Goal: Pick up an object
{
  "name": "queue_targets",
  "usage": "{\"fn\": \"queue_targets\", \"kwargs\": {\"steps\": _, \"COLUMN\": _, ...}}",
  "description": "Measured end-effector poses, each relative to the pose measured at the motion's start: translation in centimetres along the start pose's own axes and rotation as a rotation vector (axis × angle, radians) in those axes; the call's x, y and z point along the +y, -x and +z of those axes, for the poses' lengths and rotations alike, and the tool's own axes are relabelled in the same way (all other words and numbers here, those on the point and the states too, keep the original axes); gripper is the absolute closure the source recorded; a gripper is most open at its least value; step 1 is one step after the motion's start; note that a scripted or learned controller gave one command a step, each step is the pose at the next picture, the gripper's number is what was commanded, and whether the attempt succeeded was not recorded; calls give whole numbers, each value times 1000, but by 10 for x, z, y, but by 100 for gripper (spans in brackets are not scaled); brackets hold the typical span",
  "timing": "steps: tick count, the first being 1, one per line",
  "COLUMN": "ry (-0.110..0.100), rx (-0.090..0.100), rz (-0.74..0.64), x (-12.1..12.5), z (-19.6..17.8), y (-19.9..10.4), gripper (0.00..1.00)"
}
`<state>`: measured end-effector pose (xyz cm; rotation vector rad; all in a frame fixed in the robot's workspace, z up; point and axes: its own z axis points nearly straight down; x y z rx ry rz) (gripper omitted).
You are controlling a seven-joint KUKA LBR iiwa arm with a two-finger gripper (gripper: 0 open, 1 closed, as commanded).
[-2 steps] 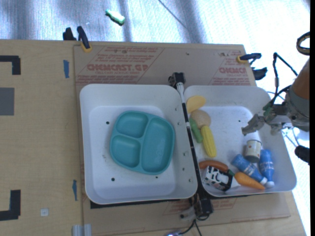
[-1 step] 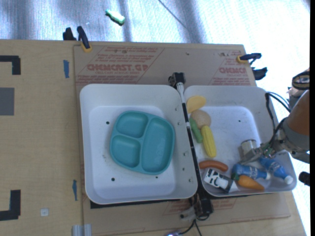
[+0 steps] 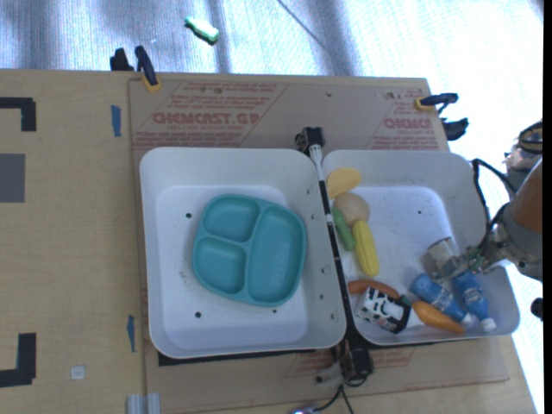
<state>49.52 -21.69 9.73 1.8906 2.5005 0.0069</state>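
Note:
The right bin [image 3: 405, 198] holds several toys. Along its left side lie a yellow piece [image 3: 343, 179], a beige mushroom-like toy [image 3: 352, 206], a green piece [image 3: 343, 230] and a corn cob [image 3: 366, 245]. Near the front lie an orange sausage-like toy [image 3: 373, 286], a black-and-white toy [image 3: 383, 308], two blue bottles [image 3: 432, 291] [image 3: 471, 293] and an orange carrot [image 3: 438, 318]. My gripper [image 3: 443, 259] reaches in from the right and sits low over the right bin, just above and behind the blue bottles. Nothing visibly hangs from it.
The left bin [image 3: 164, 231] holds a teal divided plate [image 3: 250, 249]. The grey arm [image 3: 520, 231] crosses the right bin's right wall. Clamps [image 3: 147, 69] [image 3: 438, 103] grip the cardboard at the back. A black bracket [image 3: 310, 138] sits where the bins meet.

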Motion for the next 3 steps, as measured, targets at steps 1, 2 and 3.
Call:
{"fn": "queue_targets", "kwargs": {"steps": 1, "ry": 1, "rx": -4, "rz": -268, "x": 4, "z": 8, "y": -55, "gripper": 100}}
{"fn": "queue_targets", "kwargs": {"steps": 2, "ry": 4, "rx": -5, "rz": -649, "x": 73, "z": 9, "y": -72, "gripper": 100}}
{"fn": "queue_targets", "kwargs": {"steps": 3, "ry": -3, "rx": 3, "rz": -569, "x": 124, "z": -88, "y": -132, "gripper": 100}}
